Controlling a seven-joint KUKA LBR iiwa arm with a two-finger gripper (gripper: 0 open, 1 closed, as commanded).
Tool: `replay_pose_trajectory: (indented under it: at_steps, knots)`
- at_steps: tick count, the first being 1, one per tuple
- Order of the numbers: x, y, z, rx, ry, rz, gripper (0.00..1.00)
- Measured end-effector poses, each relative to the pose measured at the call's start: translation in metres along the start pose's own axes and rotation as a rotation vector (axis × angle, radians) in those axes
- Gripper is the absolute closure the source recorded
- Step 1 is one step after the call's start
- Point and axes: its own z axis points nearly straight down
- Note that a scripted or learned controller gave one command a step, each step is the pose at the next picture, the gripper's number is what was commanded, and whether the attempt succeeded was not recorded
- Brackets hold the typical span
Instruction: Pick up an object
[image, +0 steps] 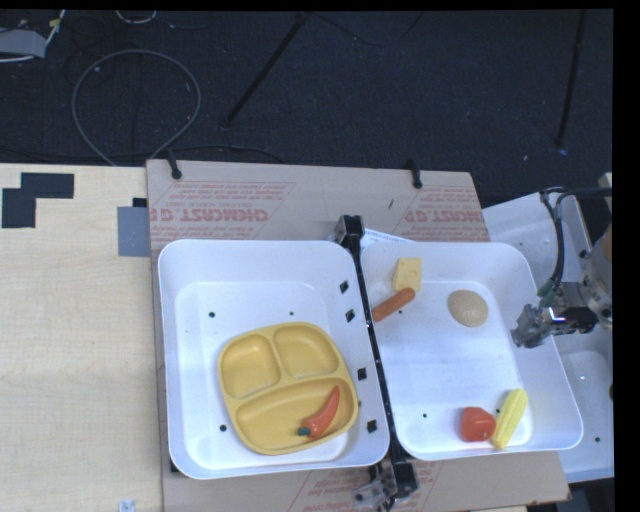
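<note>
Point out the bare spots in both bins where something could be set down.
Right white bin: its middle floor is bare, bordered by the beige egg-shaped piece above and the red toy tomato with yellow toy corn cob below. Its top-left corner is crowded by the yellow cheese wedge and orange sausage. Left white bin: a bare strip above the yellow divided plate.

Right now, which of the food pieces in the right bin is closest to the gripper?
The beige egg-shaped piece, just left of the gripper. The corn, tomato, cheese and sausage lie farther off.
</note>
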Motion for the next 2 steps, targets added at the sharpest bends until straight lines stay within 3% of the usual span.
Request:
replay_pose_trajectory:
  at_steps: [2]
  knots:
    - [0.1,0.023,-0.001,0.006,0.003,-0.003,1.0]
